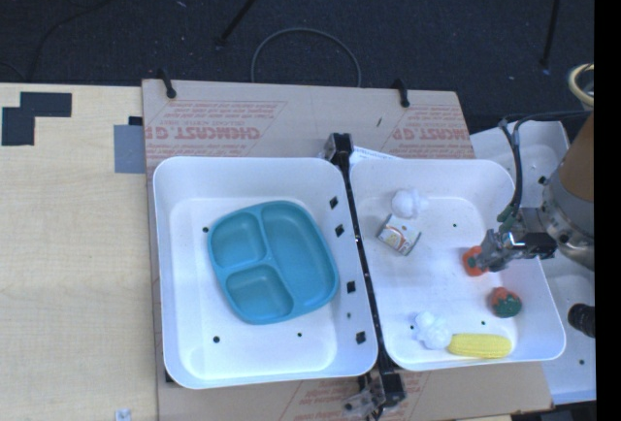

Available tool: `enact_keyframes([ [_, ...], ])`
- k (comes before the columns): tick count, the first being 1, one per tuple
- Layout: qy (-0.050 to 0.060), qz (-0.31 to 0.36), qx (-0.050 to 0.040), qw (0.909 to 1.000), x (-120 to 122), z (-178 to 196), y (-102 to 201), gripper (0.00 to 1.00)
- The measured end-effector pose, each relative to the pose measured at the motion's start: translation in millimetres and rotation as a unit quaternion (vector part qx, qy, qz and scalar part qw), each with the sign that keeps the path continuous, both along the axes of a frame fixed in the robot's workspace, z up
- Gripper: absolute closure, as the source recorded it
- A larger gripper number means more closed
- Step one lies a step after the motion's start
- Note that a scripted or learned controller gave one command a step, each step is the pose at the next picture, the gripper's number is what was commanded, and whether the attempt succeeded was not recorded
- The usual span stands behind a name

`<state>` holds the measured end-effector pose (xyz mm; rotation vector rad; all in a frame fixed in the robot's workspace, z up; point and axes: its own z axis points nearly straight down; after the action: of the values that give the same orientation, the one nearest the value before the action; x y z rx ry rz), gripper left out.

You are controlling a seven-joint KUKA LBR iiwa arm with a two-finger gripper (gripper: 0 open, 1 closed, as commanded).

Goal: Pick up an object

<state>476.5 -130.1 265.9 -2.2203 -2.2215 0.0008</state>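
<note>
The gripper point(490, 252) reached in from the right, low over the right bin point(456, 356), its tip touching or just above a small orange object point(473, 262) near that bin's right wall. Whether it was apart or together could not be told. Just below sat a red and green toy point(504, 302). A yellow corn cob point(478, 345) lay along the near edge, touching a white lump point(427, 329). Toward the middle lay a small can point(398, 236) with a white ball point(407, 204) just behind it. The left bin point(184, 351) held a blue divided plate point(272, 261).
</note>
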Motion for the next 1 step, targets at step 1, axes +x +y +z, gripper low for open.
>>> enact_keyframes([
  [1, 0.001, 0.001, 0.0007, 1.0, 17.2, -10.2, 38.6, 1.0],
])
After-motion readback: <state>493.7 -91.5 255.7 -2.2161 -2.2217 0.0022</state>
